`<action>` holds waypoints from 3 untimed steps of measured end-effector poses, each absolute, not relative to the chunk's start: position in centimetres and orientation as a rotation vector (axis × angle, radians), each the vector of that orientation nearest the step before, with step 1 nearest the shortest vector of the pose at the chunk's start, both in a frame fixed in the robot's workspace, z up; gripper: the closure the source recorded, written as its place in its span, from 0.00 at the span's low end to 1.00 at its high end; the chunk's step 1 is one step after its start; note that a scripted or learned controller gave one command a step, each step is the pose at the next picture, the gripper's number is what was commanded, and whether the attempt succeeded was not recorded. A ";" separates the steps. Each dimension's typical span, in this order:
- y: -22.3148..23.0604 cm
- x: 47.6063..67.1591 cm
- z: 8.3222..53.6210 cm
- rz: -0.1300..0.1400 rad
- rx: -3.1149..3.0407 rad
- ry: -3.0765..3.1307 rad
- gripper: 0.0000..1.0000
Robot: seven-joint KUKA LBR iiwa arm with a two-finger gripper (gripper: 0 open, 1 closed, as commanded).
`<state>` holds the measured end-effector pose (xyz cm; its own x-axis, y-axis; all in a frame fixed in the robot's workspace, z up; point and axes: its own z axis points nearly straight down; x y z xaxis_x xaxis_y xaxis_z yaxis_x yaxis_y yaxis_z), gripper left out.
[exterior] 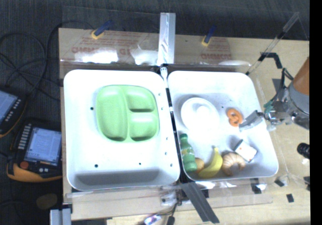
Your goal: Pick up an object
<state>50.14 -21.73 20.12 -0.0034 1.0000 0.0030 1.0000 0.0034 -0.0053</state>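
Observation:
The right bin (251,85) holds several objects. An orange ring (234,116) lies near its right side, and a white round dish (199,112) sits in the middle. Along the front lie a green bottle (187,153), a yellow banana (214,162), a brown onion-like bulb (232,161) and a small white block with a red edge (246,151). My gripper (254,120) reaches in over the bin's right rim, just right of the orange ring and above the white block. Nothing is visibly held in it.
The left bin (80,168) carries a green divided tray (127,112). A metal post (166,38) stands behind the wall between the bins. Tablets and cables lie on the floor at the far left (40,146). A thin rod (274,45) slants at the back right.

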 end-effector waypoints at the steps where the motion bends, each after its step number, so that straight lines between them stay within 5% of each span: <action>1: -17.4 60.9 9.3 0.003 -2.197 -2.252 0.00; 2: -14.9 51.0 11.4 0.006 -2.245 -2.192 0.00; 3: -11.7 51.8 19.9 0.005 -1.828 -2.551 0.00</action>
<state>51.82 -11.70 19.88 -0.3213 0.9470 0.0010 0.9470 0.3213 -0.0044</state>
